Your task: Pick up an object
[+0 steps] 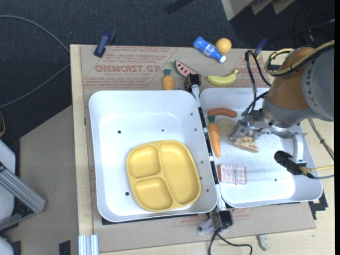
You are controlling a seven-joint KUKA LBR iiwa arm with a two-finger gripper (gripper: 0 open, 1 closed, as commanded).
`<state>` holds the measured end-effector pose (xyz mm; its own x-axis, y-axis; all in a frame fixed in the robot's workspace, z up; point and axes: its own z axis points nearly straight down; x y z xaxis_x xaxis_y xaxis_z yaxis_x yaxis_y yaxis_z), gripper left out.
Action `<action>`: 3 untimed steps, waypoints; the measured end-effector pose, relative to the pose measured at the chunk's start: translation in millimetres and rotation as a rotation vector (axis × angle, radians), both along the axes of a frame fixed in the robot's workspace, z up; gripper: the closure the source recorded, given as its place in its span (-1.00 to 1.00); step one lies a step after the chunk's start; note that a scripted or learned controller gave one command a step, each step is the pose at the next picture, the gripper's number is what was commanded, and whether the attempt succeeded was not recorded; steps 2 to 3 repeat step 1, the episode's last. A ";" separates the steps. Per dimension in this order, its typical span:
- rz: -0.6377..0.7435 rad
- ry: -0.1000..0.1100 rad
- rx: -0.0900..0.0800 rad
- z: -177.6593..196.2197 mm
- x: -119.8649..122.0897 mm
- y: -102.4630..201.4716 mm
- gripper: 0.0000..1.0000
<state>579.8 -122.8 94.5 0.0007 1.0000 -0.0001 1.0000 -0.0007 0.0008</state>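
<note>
Camera view shows the gripper low in the right bin, directly over a pizza slice beside the carrot, apparently positioned to grasp it.

Yellow tray, orange carrot, white bins

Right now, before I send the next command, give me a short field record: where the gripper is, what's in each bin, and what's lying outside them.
gripper: low in right white bin, at tan pizza-slice toy; grip unclear
right bin, other items: orange carrot toy, red sausage toy, red-patterned flat packet
left white bin: yellow three-compartment plastic tray
outside bins, far edge: yellow banana, blue bottle, watermelon slice toy
</note>
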 end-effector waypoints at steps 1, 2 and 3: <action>0.002 -0.001 0.001 90.6 -43.3 73.4 1.00; 0.002 -0.001 0.001 90.6 -43.3 73.4 1.00; 0.002 -0.001 0.001 90.6 -43.3 73.4 1.00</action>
